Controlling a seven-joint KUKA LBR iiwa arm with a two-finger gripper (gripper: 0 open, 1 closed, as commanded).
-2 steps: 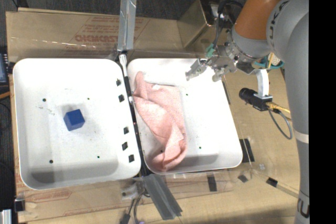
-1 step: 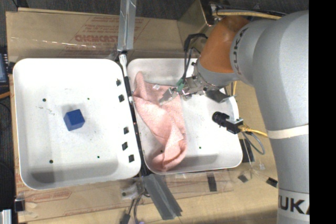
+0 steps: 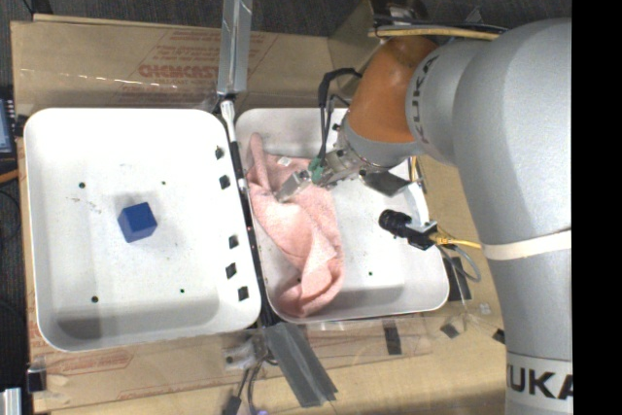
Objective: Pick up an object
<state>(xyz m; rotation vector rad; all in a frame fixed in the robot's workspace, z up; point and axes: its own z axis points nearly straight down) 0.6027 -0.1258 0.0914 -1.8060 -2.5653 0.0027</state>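
- The claw (image 3: 296, 184) is reaching down into the right bin (image 3: 389, 292), probably because the pink towel (image 3: 309, 238) is the easiest thing to take there.
- Its tips are touching the towel's upper part; I cannot tell whether it is open or closed.
- A blue cube (image 3: 137, 221) is lying in the left bin (image 3: 58, 141), well apart from the claw.

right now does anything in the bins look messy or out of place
Mostly the pink cloth in the right bin: it lies crumpled and bunched against the divider side, not flat. The gripper sits at its upper folds. The blue cube sits alone in the left bin; nothing looks spilled or broken.
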